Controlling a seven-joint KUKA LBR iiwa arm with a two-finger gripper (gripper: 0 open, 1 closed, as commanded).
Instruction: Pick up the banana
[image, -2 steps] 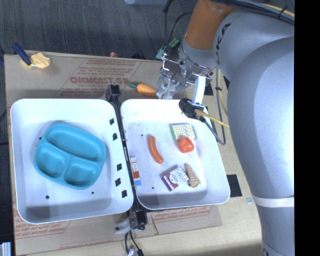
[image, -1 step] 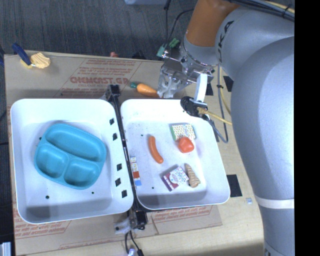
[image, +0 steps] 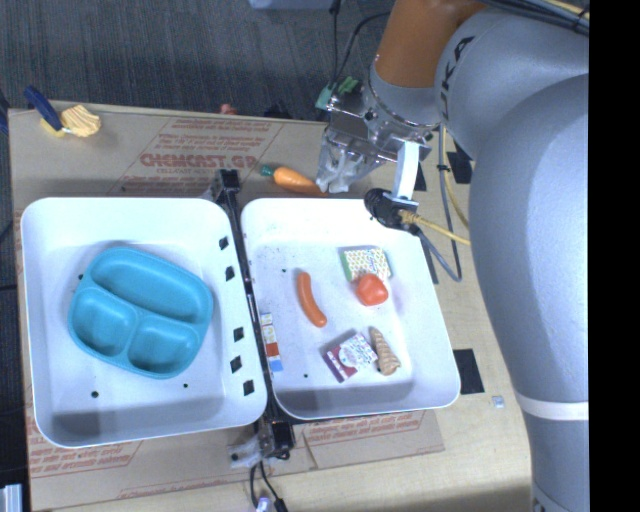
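At the far left, on the cardboard beyond the bins, lies a yellow lump with a blue strip touching it. It may be the banana, but it is too small to tell. It is well apart from the gripper.

The left bin holds a blue tray with three compartments, lying flat near the bin's middle.

Next comes a carrot on the cardboard, just beyond the far rim of the right bin. Its green tip points left.

The gripper hangs just right of the carrot's orange end, over the cardboard at that bin's far rim. Whether it touches the carrot cannot be made out, nor whether it is spread or closed; nothing can be seen held in it. A black fitting with a yellow cable sits just beside it, over the bin's far right corner.

Inside the right bin, from the left:
- a sausage, lying lengthwise near the middle
- a packet toward the near side
- a green box
- a red ball, touching the box's near edge
- a tan ridged piece, just right of the packet

The arm comes in from the right. Its bulky grey body covers that side, and the orange band sits at the top above the wrist, which points down and leftward at the gripper.
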